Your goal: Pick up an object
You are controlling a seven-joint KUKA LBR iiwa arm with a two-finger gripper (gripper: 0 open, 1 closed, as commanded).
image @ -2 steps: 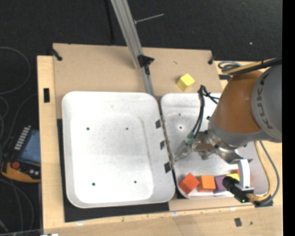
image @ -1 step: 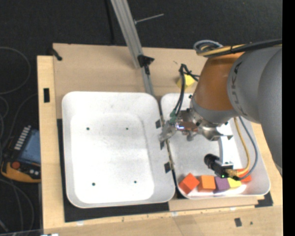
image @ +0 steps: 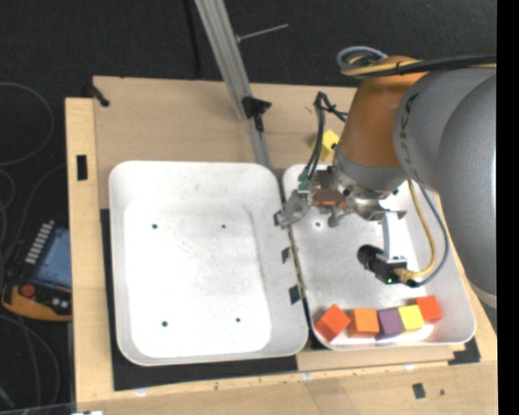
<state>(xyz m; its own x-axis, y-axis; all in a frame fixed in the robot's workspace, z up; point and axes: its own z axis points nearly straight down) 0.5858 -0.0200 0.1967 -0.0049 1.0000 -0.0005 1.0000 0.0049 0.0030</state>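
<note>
Several small blocks lie in a row along the front wall of the right bin [image: 346,258]: an orange-red block [image: 333,321], an orange block [image: 364,321], a purple block [image: 389,321], a yellow block [image: 412,318] and a red-orange block [image: 429,309]. My gripper [image: 318,204] hangs below the orange wrist band over the back left part of the right bin, well behind the row of blocks. The wrist body hides its tips. I see no block at the gripper.
The left bin [image: 121,232] sits beside the right one, their rims meeting near the gripper. A slanted metal bar [image: 229,54] rises behind the bins. Cables and a black fitting [image: 382,262] hang from the arm over the right bin. A handheld pendant [image: 43,271] lies off the bench at left.
</note>
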